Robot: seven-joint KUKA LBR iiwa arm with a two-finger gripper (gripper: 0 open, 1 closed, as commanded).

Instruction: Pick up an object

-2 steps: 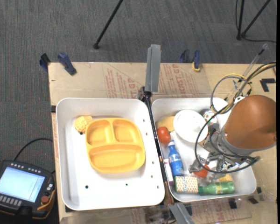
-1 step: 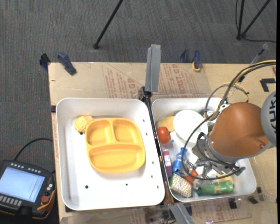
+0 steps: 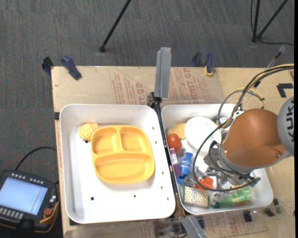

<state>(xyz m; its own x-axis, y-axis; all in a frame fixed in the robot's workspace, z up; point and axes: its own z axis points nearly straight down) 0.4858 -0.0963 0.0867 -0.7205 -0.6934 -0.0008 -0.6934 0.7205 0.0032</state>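
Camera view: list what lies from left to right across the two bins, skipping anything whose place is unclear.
Small yellow toy → yellow divided tray → red ball → blue bottle → white plate → green bottle, under the arm.

I see 2 white bins (image 3: pixel 69 182) on tan cardboard (image 3: pixel 119 83) printed with red lettering. The left one holds a yellow 3-compartment tray (image 3: pixel 122 152) and a pale yellow textured piece (image 3: pixel 87 130). The right one shows a red ball (image 3: pixel 174 142), white disc (image 3: pixel 201 130), blue bottle (image 3: pixel 185 163), green item (image 3: pixel 236 197) and a patterned packet (image 3: pixel 195 196) beside my arm's orange band (image 3: pixel 251 138).
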